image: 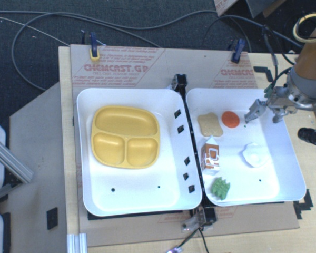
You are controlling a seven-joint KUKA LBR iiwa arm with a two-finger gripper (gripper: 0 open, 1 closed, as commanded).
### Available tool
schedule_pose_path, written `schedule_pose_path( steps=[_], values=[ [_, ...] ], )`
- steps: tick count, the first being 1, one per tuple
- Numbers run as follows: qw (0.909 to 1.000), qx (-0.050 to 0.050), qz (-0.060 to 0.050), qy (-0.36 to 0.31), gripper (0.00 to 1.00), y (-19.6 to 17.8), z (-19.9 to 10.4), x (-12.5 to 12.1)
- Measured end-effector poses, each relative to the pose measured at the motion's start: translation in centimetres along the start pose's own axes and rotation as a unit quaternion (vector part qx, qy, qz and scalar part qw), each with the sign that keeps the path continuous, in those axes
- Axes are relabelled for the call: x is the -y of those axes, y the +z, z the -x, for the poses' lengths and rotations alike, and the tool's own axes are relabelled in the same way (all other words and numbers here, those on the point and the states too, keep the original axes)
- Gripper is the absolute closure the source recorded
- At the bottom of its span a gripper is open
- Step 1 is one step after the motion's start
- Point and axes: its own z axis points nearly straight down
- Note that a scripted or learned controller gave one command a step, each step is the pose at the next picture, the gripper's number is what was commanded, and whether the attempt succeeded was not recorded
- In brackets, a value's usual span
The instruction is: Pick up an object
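Note:
The right bin (284, 165) holds several small items. A tan toast-shaped piece (209, 124) and an orange-red round piece (230, 119) lie at its back left. A brown and white carton (210, 156) sits by the left wall, with a green leafy piece (220, 187) in front of it. A white lump (254, 155) rests near the middle. My gripper (265, 114) hangs over the bin's back right part, to the right of the orange-red piece. It is open, with nothing between its fingers.
The left bin (163, 188) carries a yellow divided plate (125, 136). A black divider with clips (185, 141) runs between the bins. Clamps (95, 45) hold the board at the back, and cables lie on the dark floor beyond.

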Motion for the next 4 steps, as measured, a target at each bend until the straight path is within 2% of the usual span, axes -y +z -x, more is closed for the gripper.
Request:
schedule_pose_path(
  steps=[1, 2, 3, 4],
  values=[
    [1.0000, 0.002, 0.007, -0.002, 0.00, -0.9, -0.1, -0.3],
    [1.0000, 0.001, 0.004, -0.001, 0.00, 5.2, 0.0, 0.3],
    [1.0000, 0.001, 0.005, -0.002, 0.00, 9.8, -0.1, 0.3],
    [1.0000, 0.002, 0.008, -0.002, 1.00, 8.4, 0.0, 0.1]
  ],
)
